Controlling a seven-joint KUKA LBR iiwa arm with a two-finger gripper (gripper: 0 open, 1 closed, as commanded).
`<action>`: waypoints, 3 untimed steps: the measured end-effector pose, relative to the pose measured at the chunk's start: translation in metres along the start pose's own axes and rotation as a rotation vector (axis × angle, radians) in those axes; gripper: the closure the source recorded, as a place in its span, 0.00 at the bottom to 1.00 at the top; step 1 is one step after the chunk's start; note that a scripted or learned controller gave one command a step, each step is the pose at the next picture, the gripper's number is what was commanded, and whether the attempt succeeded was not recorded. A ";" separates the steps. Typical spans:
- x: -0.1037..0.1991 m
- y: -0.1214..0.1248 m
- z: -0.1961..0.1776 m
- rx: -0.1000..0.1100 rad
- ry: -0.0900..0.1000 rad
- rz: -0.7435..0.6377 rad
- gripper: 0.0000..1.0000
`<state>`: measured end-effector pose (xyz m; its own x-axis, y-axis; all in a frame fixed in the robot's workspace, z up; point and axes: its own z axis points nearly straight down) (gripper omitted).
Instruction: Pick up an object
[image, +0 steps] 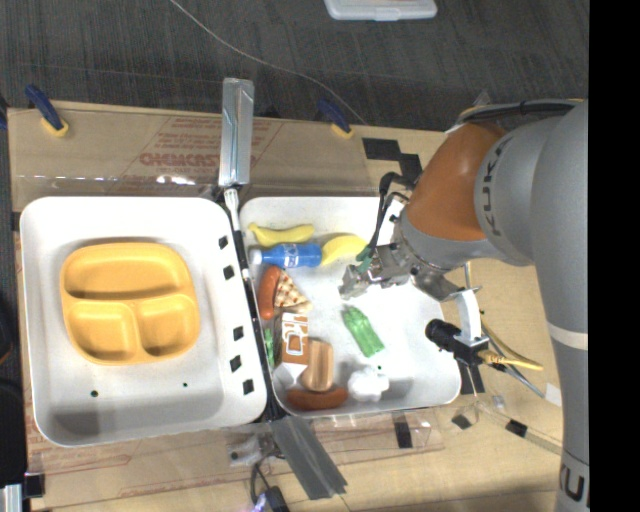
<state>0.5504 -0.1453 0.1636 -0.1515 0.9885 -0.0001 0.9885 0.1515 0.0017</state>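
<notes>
The right bin (430, 370) holds several toy foods: a yellow banana (281, 234), a blue bottle (293, 256), a yellow piece (342, 246), a pizza slice (290, 292), a red sausage (268, 288), a green bottle (362, 331), a brown cylinder (318, 364), a white lump (370, 381) and a hot dog (316, 398). My gripper (357, 277) hangs over the bin's middle, just above the green bottle and right of the yellow piece. Nothing shows between its fingers.
The left bin (45, 300) holds a yellow divided tray (130, 298). A metal divider post (235, 135) stands between the bins at the back. The grey arm with its orange band (455, 195) covers the right bin's far right side.
</notes>
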 end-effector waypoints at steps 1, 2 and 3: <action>0.000 -0.001 0.002 0.003 0.001 0.001 0.00; -0.032 -0.080 0.071 0.003 0.001 -0.168 0.00; -0.024 -0.063 0.071 0.002 -0.008 -0.179 0.00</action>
<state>0.4914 -0.1785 0.0927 -0.3249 0.9457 -0.0080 0.9457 0.3249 -0.0006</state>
